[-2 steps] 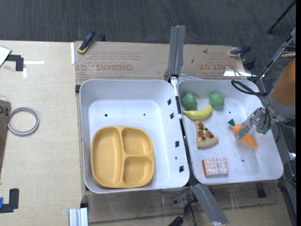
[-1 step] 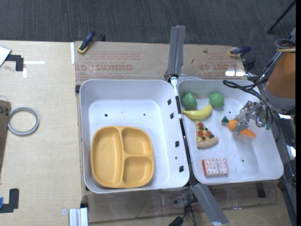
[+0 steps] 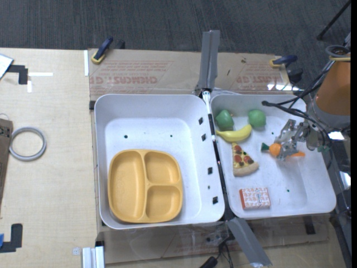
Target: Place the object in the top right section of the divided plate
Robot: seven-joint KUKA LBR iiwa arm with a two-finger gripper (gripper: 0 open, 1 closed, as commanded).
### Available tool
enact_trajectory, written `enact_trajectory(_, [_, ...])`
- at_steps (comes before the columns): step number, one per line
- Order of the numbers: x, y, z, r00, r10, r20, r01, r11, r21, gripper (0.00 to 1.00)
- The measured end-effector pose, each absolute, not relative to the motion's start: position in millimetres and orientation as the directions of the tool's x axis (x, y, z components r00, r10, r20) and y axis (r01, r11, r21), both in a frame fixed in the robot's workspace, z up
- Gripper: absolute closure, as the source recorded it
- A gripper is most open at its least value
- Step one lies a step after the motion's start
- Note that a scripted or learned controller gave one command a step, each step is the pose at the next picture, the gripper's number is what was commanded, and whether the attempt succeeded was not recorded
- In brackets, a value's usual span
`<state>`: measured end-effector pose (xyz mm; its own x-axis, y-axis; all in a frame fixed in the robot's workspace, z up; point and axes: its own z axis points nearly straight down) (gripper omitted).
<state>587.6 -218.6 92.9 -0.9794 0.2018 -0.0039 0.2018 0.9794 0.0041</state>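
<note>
Orange carrot [image 3: 277,149] touches the tool [image 3: 288,144].

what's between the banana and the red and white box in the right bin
In the camera view, the pizza slice lies between the banana above it and the red and white box below it.

Two shallow white bins, the left bin [image 3: 106,127] and right bin [image 3: 312,200], are seen side by side on a wooden bench [image 3: 44,194], a tape roll [image 3: 26,143] laid at far left.

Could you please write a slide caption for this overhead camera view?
Pincer poised over orange toy in right bin; yellow divided plate waits in left bin.
</note>
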Motion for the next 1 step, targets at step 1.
enact_trajectory(1, [606.5,-218.5,94.4,-0.965,-0.26,-0.01,-0.26,0.966,0.001,1.0])
